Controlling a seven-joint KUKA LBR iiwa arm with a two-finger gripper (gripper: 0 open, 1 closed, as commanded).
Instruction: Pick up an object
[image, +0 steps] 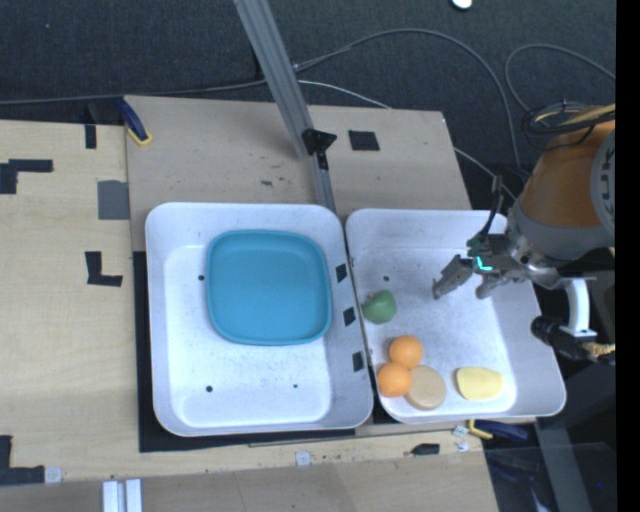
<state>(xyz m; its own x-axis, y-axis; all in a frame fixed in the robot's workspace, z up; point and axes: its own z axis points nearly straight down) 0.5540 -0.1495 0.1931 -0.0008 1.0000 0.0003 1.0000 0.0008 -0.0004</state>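
- The task names no particular object; the candidates all lie in the right-hand shallow white plastic bin (520, 330). Nearest the claw is a small round green fruit-like piece (379, 306), off its fingertips toward the left bin and a little lower in the view.
- Farther below the claw, near the bin's front wall, sit two small orange balls (400, 366) touching each other, a flat tan disc (426, 387) just beside them, and a yellow rounded lump (479, 382) almost straight below the claw.
- The two-finger claw (466, 282) hangs over bare bin floor, its two dark fingers spread apart with nothing between them.
- Well beyond the green piece, the left-hand white bin (180, 330) carries a light-blue square plastic plate (268, 286).
- Judged from this, nothing is grasped: choosing an object, descending, closing and lifting all remain.
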